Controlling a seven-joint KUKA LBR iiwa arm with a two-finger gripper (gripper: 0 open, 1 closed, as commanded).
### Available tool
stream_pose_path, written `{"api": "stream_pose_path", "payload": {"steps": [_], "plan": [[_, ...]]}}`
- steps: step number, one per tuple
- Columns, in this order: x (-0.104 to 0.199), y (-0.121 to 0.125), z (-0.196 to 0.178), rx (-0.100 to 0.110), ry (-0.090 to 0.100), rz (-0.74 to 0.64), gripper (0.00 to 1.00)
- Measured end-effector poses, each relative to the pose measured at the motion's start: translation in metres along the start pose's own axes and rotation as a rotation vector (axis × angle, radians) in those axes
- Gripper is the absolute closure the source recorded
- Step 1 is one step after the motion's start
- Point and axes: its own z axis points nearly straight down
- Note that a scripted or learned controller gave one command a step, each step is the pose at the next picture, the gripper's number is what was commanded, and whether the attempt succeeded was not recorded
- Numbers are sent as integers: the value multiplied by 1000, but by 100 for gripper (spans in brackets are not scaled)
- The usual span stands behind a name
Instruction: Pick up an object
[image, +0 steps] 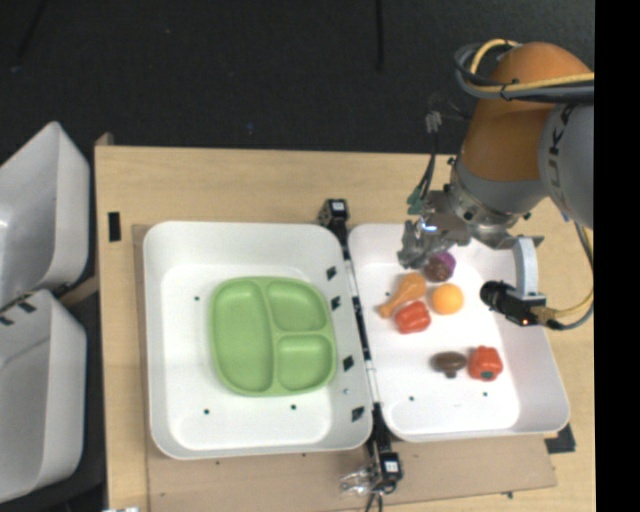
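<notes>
Claw (420, 250), state impossible to tell, hung over the purple toy (440, 265), which looked light, stiff and smooth, best gripped across its middle.

In the right bin (530, 400), the objects stand crowded in the upper middle: the purple piece (440, 265), orange ball (447, 298), red pepper (412, 317) and orange-tan piece (403, 292) lie close together, with little room between them. The brown piece (449, 363) touches the red-orange piece (485, 363). The lower part of this bin is free. The green divided plate (270, 335) fills the centre of the left bin (170, 400).
</notes>
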Motion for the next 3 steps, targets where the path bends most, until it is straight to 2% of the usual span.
{"api": "stream_pose_path", "payload": {"steps": [1,2,3], "plan": [[38,-17,12,2,0,0,100],[92,-42,13,2,0,-1,100],[135,-57,30,2,0,-1,100]]}}
